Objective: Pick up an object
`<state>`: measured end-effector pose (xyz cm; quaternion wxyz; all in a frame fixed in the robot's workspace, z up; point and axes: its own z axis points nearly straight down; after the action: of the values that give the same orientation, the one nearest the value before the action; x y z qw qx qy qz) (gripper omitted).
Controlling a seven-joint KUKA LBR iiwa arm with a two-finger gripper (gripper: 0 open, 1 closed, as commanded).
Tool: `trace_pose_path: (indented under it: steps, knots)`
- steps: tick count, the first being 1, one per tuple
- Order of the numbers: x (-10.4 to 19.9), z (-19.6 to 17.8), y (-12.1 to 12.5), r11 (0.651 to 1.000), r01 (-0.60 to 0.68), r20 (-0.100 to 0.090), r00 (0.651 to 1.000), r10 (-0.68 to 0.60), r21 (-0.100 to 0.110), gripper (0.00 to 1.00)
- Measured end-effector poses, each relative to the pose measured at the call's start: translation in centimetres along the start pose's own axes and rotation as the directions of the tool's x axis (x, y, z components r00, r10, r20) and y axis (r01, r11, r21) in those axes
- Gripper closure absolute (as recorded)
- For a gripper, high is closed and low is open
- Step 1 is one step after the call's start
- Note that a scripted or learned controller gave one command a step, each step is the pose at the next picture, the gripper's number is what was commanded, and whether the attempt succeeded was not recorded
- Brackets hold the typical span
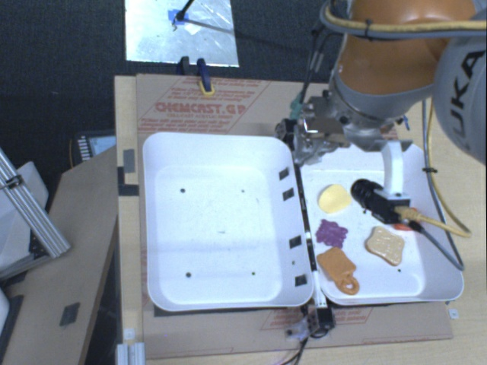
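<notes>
Arm poised over the right bin, nothing picked yet.

The tool point(312, 139) hangs above the far left corner of the right bin point(437, 284); how wide it stands I cannot tell. A yellow piece point(334, 198), purple cluster point(331, 233), orange piece point(338, 268) and toast slice point(384, 245) lie in that bin. This looks like the approach; next it must centre over one piece and descend.

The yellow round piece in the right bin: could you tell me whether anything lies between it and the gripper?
Nothing visible does. The yellow round piece lies on bare bin floor, and the gripper hangs above the right bin's far left corner. The purple piece lies on its nearer side.
</notes>
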<state>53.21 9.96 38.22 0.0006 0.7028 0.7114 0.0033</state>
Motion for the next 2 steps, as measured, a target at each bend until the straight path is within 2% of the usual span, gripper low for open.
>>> trace_pose_path:
  steps: [1,2]
  knots:
    - [-1.0,6.7,-4.5,1.0,-0.011,0.004,1.0,0.011,0.012,1.0]
    - [2.3,-0.9,-4.5,1.0,-0.005,0.0,1.0,0.005,-0.004,1.0]
